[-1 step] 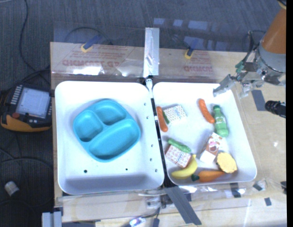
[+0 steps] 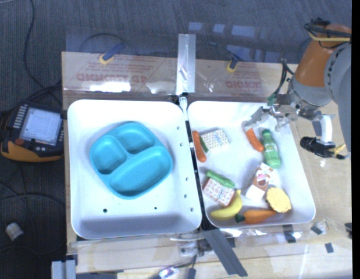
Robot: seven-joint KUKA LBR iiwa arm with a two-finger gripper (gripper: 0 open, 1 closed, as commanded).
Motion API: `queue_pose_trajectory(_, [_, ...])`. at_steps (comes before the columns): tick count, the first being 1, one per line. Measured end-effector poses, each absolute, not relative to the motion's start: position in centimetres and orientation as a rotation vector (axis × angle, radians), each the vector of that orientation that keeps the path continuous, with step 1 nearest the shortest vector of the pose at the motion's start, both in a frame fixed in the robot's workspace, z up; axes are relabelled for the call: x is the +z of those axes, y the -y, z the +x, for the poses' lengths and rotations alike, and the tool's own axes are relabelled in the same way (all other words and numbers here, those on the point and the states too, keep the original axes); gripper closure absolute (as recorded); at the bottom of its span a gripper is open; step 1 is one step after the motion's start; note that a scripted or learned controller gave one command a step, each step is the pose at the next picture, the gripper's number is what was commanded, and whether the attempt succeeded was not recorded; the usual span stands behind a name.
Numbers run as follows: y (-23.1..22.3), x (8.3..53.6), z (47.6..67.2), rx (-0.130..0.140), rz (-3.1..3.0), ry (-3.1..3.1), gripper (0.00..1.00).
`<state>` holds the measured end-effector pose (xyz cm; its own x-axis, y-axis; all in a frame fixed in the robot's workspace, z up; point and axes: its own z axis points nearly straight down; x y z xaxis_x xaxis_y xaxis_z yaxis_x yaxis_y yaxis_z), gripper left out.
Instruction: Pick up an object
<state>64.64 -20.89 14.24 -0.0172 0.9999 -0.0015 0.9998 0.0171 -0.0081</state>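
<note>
I log the claw (image 2: 268,114) at the far right corner of the right-hand shallow white bin (image 2: 296,173), poised just beyond the green plastic bottle (image 2: 270,148); its two fingers look spread, with nothing between them. No object is lifted, so I judge the pick not yet made: the descent, the closing and the lift all remain. Taking the green bottle as landmark: a small orange carrot-like piece (image 2: 254,139) lies touching it on the left, a white-and-red carton (image 2: 262,179) sits nearer the camera, and a yellow banana (image 2: 227,208) lies further toward the near rim. The blue three-compartment plastic tray (image 2: 131,158) rests well apart, in the left-hand white bin (image 2: 81,214) on the counter (image 2: 133,77).
</note>
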Motion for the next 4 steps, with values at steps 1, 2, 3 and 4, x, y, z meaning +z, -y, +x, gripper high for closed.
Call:
queue_pose_trajectory(1, [21.3,9.6,65.0,-0.011,-2.110,2.323,0.00])
queue_pose_trajectory(2, [21.4,10.0,64.9,0.002,-2.106,2.323,1.00])
queue_pose_trajectory(3, [22.4,9.3,67.2,0.000,-1.744,2.620,1.00])
queue_pose_trajectory(4, [21.6,9.2,67.2,-0.008,-1.726,2.607,0.00])
